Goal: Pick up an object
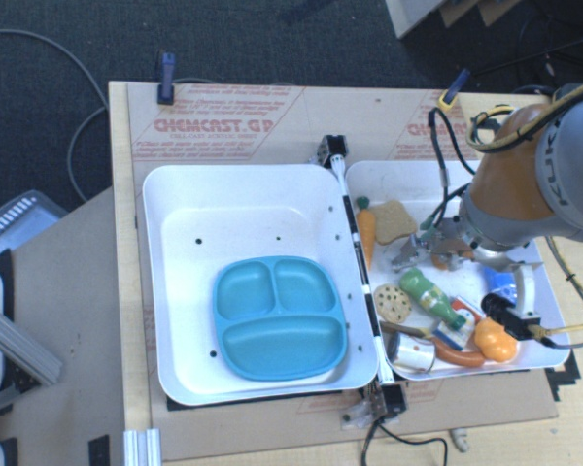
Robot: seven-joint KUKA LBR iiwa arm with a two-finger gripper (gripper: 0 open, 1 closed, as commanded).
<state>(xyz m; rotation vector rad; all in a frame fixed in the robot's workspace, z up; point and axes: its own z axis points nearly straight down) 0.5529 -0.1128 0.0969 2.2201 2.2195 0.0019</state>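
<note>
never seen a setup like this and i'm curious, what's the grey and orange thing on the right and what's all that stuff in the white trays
The grey and orange thing is a robot arm, reaching in from the right. One camera fixed above the bench looks down at a slant. At the arm's tip is a two-finger gripper, low over the right bin. That bin holds toy food and small items: a carrot, a green bottle, a cookie, an orange piece. The left bin holds a blue divided plate. I cannot see anything between the fingers, so nothing appears to be held.
</note>
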